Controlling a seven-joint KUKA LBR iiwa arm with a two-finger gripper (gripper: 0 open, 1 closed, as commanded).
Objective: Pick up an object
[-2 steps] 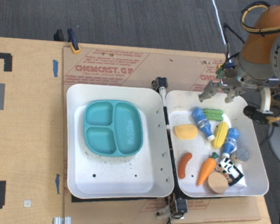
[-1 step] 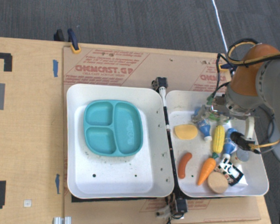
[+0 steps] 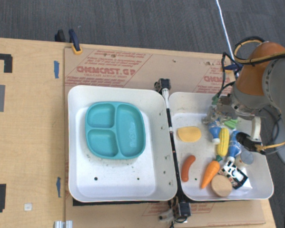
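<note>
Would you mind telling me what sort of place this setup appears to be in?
Most likely a robotics lab test bench: a robot arm reaches over two white bins on a cardboard sheet, with toy food such as a carrot.

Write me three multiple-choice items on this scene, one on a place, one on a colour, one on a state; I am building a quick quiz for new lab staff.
1. Where does the teal three-compartment plastic plate lie?
A. in the left white bin
B. in the right white bin
C. on the cardboard

2. What colour is the toy corn cob?
A. red
B. yellow
C. purple

3. How does the toy sausage rest?
A. flat on the right bin's floor, apart from the gripper
B. on the teal plate
C. hanging over the bin rim

Answers: 1 A, the plate sits inside the left bin. 2 B, the cob is yellow. 3 A, it lies on the right bin floor, well away from the gripper.
</note>
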